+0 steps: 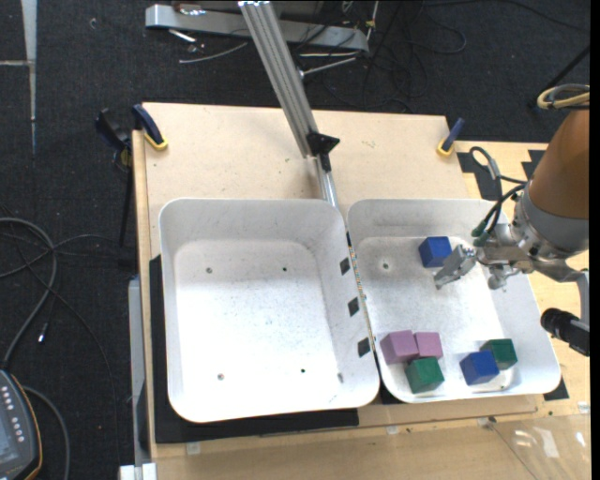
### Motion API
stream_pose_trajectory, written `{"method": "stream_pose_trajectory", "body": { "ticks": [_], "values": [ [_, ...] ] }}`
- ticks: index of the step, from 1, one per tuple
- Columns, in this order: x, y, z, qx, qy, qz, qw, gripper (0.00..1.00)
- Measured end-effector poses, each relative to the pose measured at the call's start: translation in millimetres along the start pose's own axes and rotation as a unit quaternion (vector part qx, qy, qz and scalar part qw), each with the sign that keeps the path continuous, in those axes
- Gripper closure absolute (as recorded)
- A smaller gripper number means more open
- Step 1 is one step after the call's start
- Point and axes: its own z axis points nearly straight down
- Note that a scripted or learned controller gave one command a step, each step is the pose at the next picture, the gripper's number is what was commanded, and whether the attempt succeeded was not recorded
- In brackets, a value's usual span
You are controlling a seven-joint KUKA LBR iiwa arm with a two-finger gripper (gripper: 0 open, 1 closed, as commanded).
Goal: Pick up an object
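You have a wooden bench [244, 155] on a dark floor [66, 84]. Two clamps grip its far edge: one with a yellow tip at the left corner [150, 129], one at the right corner [450, 138]. A slanted metal pole [286, 84] runs from the top down to where the two bins meet. Loose black cables [37, 272] curl on the floor to your left, and more lie near a grey metal frame [253, 23] at the top. A dark device with buttons [17, 431] sits at the lower left corner.
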Motion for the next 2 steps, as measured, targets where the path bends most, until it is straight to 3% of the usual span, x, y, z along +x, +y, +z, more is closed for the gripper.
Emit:
{"method": "stream_pose_trajectory", "body": {
  "ticks": [1,2],
  "values": [
    [-32,86,104,0.002,-0.001,-0.001,1.0000,0.00],
    [-27,122,144,0.001,0.000,0.001,1.0000,0.00]
  ]
}}
